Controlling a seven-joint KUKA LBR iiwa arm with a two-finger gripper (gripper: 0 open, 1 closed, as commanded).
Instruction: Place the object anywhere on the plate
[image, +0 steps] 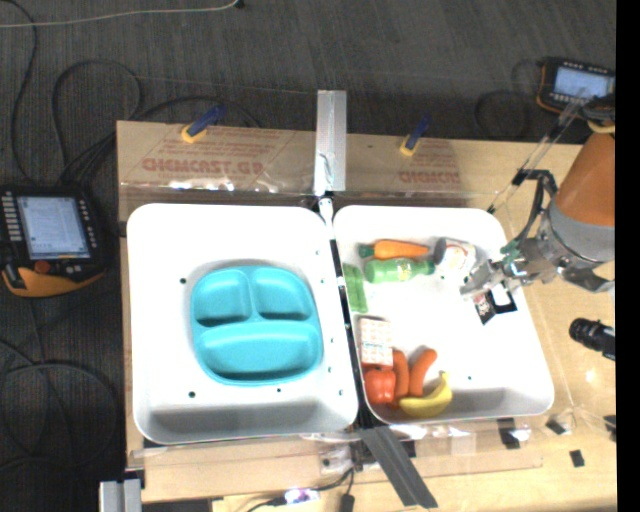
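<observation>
While the pincer (483, 288) hovers near the right bin's edge (520, 300), the plate (257, 322) lies open.

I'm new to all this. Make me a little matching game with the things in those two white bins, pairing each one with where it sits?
Things:
1. turquoise three-section plastic plate
2. yellow toy banana
3. green plastic bottle
4. orange toy carrot

Places:
A. near corner of the right bin, beside red and orange toys
B. far side of the right bin, closest to its back wall
C. middle of the left bin
D. far part of the right bin, just in front of the carrot

Pairs: 1-C, 2-A, 3-D, 4-B
</observation>
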